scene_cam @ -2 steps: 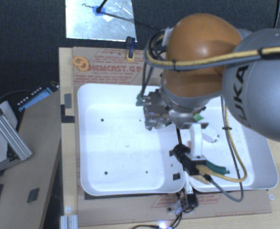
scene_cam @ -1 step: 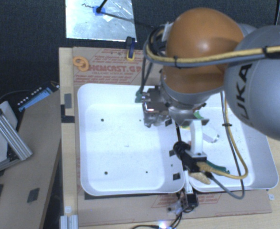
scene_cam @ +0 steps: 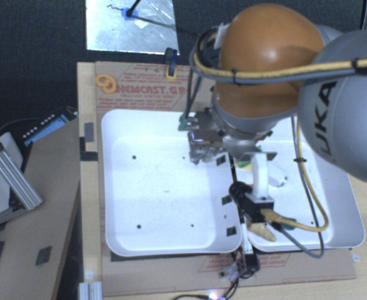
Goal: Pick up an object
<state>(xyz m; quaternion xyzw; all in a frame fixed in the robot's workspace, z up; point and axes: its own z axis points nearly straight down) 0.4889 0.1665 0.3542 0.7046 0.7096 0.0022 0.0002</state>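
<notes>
My gripper [scene_cam: 200, 147] hangs low over the right part of the left white bin [scene_cam: 127, 167], close to the ridge between the two bins. Nothing can be seen between its tips. The arm's orange band and grey wrist hide most of the right bin [scene_cam: 342, 217]. At the front of the right bin lies a small tan object [scene_cam: 262, 232], with a dark green piece [scene_cam: 288, 225] just to its right. A pale curved piece [scene_cam: 279, 181] shows further back in that bin, beside the arm.
Both bins sit on a cardboard sheet [scene_cam: 139, 86] on the bench. A shiny foil-like sheet [scene_cam: 130, 14] lies behind the bins. An aluminium frame [scene_cam: 5, 167] stands at the left edge. The left bin's floor shows a few small dark dots.
</notes>
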